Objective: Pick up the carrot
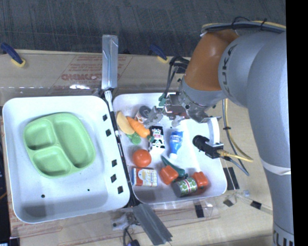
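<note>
Carrot is lying in the right bin near its left wall, long axis running ten to four o'clock; the gripper is hovering just off at its two o'clock, fingers' spread impossible to tell

Green divided tray in the left bin (tomato in the right one).

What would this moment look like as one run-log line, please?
arm: over right bin | gripper: above carrot | carrot: lying in bin, ungrasped
</note>
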### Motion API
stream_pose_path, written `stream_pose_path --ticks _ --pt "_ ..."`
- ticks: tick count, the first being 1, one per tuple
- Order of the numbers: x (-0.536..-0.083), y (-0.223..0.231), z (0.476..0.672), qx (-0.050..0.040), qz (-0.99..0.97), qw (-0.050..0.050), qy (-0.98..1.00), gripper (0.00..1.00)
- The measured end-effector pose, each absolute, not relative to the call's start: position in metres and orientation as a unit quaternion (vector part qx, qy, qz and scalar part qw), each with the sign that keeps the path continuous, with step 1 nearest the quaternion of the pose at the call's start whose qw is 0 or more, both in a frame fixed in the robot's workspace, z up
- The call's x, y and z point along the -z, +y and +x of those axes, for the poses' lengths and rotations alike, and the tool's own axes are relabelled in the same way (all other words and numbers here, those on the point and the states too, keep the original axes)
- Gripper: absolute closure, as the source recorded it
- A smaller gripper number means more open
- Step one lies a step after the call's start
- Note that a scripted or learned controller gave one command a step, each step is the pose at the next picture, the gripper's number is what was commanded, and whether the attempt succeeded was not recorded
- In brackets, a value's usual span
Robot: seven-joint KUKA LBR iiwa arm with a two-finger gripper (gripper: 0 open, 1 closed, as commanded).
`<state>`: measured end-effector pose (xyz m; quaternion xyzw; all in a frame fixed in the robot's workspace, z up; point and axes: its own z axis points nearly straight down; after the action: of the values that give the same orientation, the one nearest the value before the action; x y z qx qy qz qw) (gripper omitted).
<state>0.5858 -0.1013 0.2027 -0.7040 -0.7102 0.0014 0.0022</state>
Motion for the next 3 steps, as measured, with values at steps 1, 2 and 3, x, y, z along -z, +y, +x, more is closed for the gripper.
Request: stream_pose_path --ticks 1,2,3 --pt "-0.212 -0.101 0.586 -0.002 -0.702 0.003 -0.712 1.0" --pt "-0.261 -0.066 0.526 -0.0008 -0.599 0.002 -0.801 1.0" --pt "-0.261 -0.066 0.526 -0.0009 -0.599 0.002 -0.801 0.0"
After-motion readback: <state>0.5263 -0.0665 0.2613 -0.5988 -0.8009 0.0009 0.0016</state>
